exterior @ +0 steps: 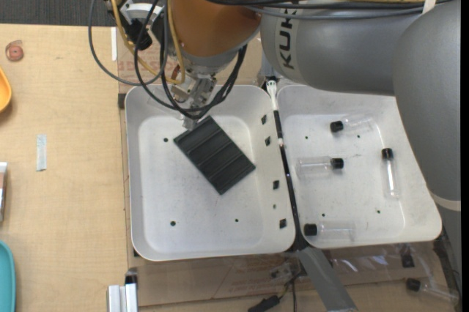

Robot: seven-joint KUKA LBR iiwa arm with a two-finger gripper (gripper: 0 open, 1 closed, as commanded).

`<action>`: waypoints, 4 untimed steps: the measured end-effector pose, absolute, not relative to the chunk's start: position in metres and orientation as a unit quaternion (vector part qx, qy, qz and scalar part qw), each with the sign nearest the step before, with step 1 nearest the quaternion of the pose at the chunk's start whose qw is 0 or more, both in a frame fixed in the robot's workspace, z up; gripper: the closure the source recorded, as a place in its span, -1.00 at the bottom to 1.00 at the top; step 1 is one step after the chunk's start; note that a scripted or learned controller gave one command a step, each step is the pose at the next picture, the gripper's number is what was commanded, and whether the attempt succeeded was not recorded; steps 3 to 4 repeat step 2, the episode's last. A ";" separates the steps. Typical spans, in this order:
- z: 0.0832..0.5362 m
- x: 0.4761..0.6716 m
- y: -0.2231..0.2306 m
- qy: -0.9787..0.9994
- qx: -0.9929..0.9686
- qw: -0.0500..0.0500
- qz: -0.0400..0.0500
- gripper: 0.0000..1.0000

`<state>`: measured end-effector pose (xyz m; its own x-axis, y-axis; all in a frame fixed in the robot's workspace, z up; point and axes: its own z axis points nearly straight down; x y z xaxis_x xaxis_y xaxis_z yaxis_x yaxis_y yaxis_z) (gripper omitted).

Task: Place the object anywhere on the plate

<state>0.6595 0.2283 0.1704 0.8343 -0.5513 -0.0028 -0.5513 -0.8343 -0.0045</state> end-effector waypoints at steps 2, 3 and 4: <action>0.173 0.660 0.174 0.913 -0.407 0.002 0.000 1.00; 0.173 0.660 0.174 0.913 -0.407 0.002 0.000 1.00; 0.173 0.660 0.174 0.913 -0.407 0.002 0.000 1.00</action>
